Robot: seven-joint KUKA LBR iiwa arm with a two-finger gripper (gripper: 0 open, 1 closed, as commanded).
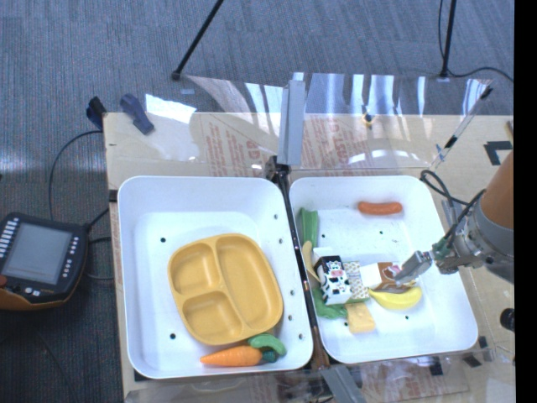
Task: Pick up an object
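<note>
Banana [397, 298] is the likely target: small, yellow, curved toy, lying flat in the right bin [457, 326], toward that bin's front-right. Its upper edge touches or sits under the gripper [413, 267] tip; can't tell which.

Gripper comes in from the right edge of the right bin, angled down-left, tip just above the banana and beside a brown-and-white item [388, 271]. Fingers: can't tell whether they're apart or together, the tip is a small grey blur against clutter. Nothing visibly between them.

Other stuff in the right bin, relative to the banana:
- cow-print box [336, 282] to its left, black-and-white, upright-ish
- pale yellow wedge [361, 317], cheese-like, just left and in front
- green leafy piece [309, 225] further left, along the bin's left wall, partly hidden under the box
- red sausage [380, 208] well behind it, alone near the back wall

Left bin [138, 200]: yellow divided plate [225, 288], with a carrot [231, 357] and a green piece [267, 342] in front of it.

Hard to read: the pile left of the banana overlaps, item boundaries unclear. Arm [503, 217] is cut off at the frame's right edge. Clear panel [394, 116] behind the right bin throws glare on the desk [210, 141].
</note>
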